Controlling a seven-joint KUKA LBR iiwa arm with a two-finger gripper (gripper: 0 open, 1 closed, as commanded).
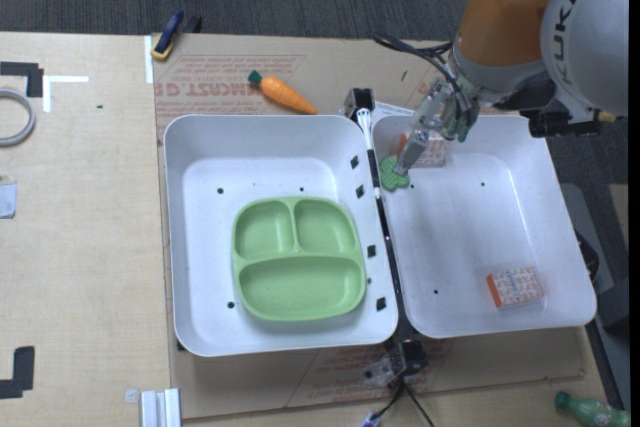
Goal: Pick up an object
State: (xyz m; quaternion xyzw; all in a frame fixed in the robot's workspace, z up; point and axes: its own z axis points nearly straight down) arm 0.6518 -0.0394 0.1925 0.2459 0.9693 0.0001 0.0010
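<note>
The gripper [412, 153] of the grey KUKA arm [560, 5] hangs over the far left corner of the right bin [560, 215], its fingers pointing down toward a small green object [393, 177] that lies against the bin's left wall. Whether the fingers are parted or closed cannot be told, nor whether they have hold of the green object, which sits right at their tips. A pale pinkish item [430, 151] lies just behind the gripper in the same corner, too blurred to identify.

One small orange-and-white box [514, 287] rests near the front right corner of that bin, well apart from the gripper.

The left bin [190, 215], touching its neighbour along a shared edge, holds one light green divided plate [298, 258] with three compartments, set toward the front.

Outside the two bins, one toy carrot [282, 92] lies on the cardboard [220, 75] behind the left bin. One blue-and-yellow item [168, 34] sits at the bench's far edge, and one green bottle [590, 406] lies at the front right corner.
</note>
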